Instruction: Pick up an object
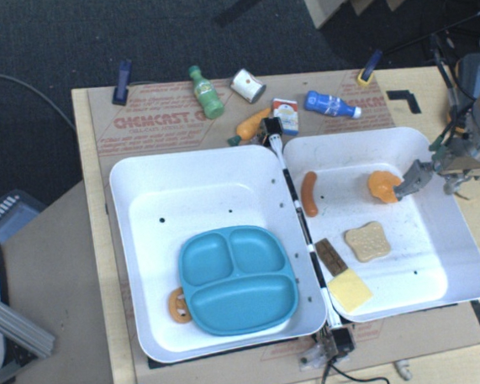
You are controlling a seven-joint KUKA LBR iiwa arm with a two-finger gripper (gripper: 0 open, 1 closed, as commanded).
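The gripper (pixel 409 181) sat low over the right bin (pixel 447 234), coming in from the right edge, its grey finger tip right beside the orange object (pixel 382 186), maybe touching it. Couldn't tell whether the fingers were spread or closed from that angle; nothing was visibly pinched between them.

The orange thing, some rounded toy fruit or sim., lay on the bin floor near the back wall. Looked to me like the likely target, since the tool was right at it. Other candidates in that bin: a sausage (pixel 309 194) by the left wall, a toast slice (pixel 367 241) mid-bin, a brown bar (pixel 331 257) & a yellow cheese square (pixel 349 289) toward the front corner.

The left bin (pixel 143 238) held a blue divided plate (pixel 237 278) w/ a pretzel (pixel 177 306) half tucked under its edge.

Progress, as I judged it: approach done, arm at the object. Grasp unconfirmed, lift not yet done; everything sat on the bin floor. What's left is closing on the piece and raising it clear.
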